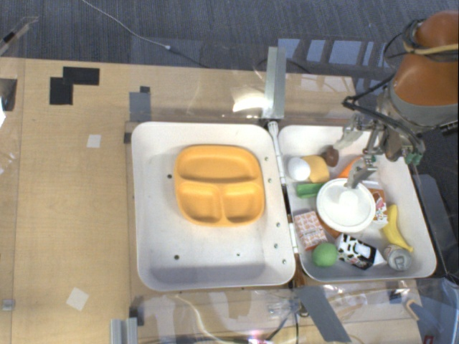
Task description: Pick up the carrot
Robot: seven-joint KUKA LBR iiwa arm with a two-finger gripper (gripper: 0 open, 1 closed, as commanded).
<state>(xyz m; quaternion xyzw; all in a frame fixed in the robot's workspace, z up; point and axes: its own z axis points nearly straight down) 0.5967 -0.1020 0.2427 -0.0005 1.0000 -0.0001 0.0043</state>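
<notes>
The gripper point(363, 165) hangs over the right bin point(423, 260) near its far edge, jaws seemingly slightly spread and pinching nothing, just beside the carrot point(347, 168), an orange sliver between the white bowl point(346, 205) and yellow block point(318, 169).

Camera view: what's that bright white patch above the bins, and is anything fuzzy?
Camera view: the patch is glare on the shiny bench; soft shadow lies in the left bin; the gripper and carrot look slightly blurred.
</notes>
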